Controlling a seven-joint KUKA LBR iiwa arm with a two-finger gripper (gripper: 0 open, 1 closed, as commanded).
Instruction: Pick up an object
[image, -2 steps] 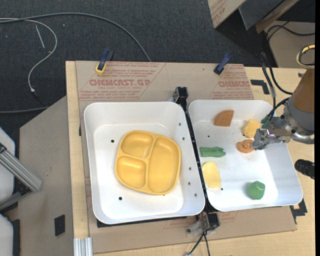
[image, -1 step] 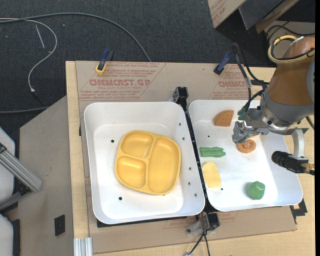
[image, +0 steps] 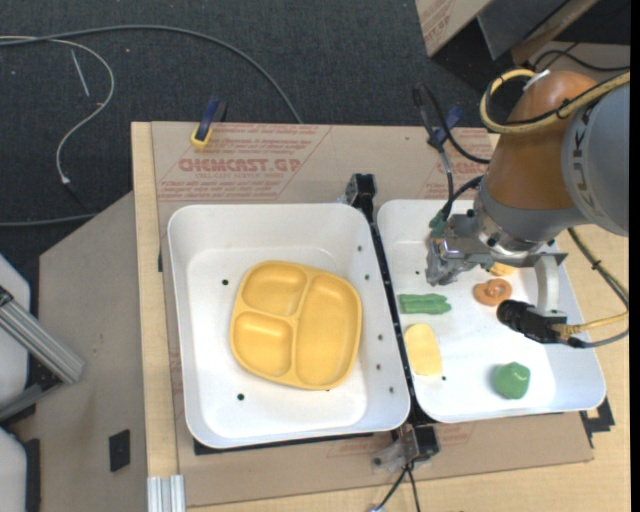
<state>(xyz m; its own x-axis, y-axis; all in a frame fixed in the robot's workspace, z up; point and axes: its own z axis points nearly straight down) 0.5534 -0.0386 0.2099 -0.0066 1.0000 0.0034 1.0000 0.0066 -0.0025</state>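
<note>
Green is the colour closest to the gripper (image: 438, 268): a long green pod (image: 423, 302) lies flat on the floor of the right bin (image: 465, 392), just below the gripper in the camera view and near that bin's left wall. The arm (image: 530, 150) reaches in over the bin's upper half, with the gripper low over the white floor. We cannot tell whether the gripper is apart or together, and we see nothing clamped in it.

Other things share the bin. A pale yellow piece (image: 424, 350) lies just below the pod, an orange disc (image: 491, 291) sits to the right of the gripper, and a green lump (image: 511, 380) rests near the lower right corner, well apart from the rest. The left bin (image: 200, 300) on the same surface (image: 300, 150) holds a yellow plate (image: 297, 323) with three compartments.

We judge the task to be at its approach. Every object rests on a bin floor and none is lifted. The pod looks like the likeliest target because it lies nearest. What remains is lining up over it, closing on it and raising it clear of the bin.
</note>
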